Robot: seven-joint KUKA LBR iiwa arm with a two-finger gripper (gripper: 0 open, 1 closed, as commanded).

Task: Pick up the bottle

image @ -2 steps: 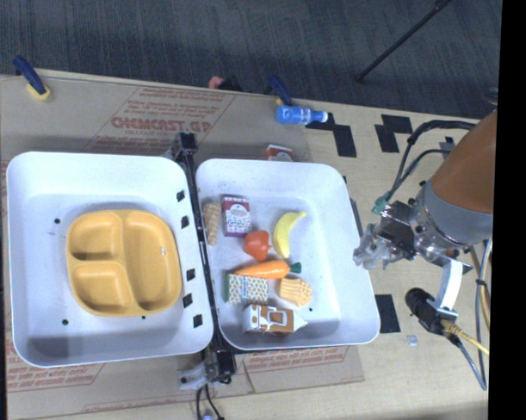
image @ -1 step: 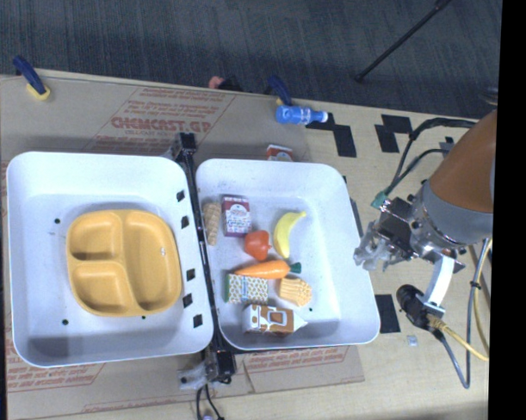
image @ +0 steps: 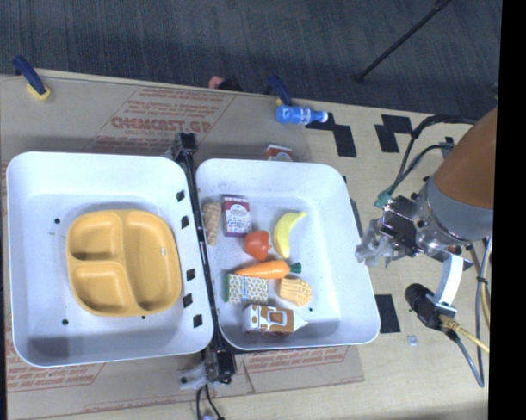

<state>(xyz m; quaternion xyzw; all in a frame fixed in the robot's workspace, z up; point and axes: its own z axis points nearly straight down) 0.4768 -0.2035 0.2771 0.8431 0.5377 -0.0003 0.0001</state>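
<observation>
A small blue bottle (image: 296,116) with a white cap lies on its side on the bench, beyond the far rim of the right bin (image: 353,208). My gripper (image: 375,248) hovers to the right of that bin's right rim, over the bench, well apart from the bottle. Nothing shows between it and the bottle but the bin's far right corner.
The right bin holds toy food: a banana (image: 285,231), a tomato (image: 257,243), a carrot (image: 263,269), a red box (image: 236,215), a milk carton (image: 270,319) and crackers. The left bin (image: 40,180) holds a yellow divided plate (image: 123,262). Cables (image: 449,319) trail beside the arm.
</observation>
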